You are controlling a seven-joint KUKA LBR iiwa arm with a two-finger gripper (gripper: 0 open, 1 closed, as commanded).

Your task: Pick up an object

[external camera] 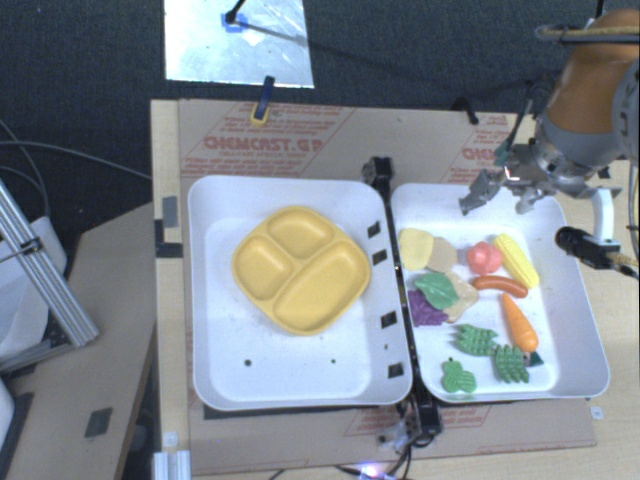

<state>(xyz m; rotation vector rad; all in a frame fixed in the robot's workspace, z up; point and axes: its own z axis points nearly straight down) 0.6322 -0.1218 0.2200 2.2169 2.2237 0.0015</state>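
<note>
Over the right bin's (575, 298) far edge I see the gripper (503, 195) spread wide, holding nothing. Nearest below sit a yellow corn cob (517, 259) and red tomato (484, 257); a yellow tray (301, 269) fills the left bin (215, 298)

A tan worktop (120, 268) lined with printed cardboard (300, 138) stands on dark blue-grey carpet (80, 58), where a shiny silver sheet (238, 28) lies beyond the far edge, while an aluminium frame rail (40, 278) and thin cables (30, 168) cross the left side.

Yellow sectioned plate (301, 269); white bins (215, 368); orange carrot (518, 323); yellow corn (517, 259); purple leaf (425, 311).
</note>
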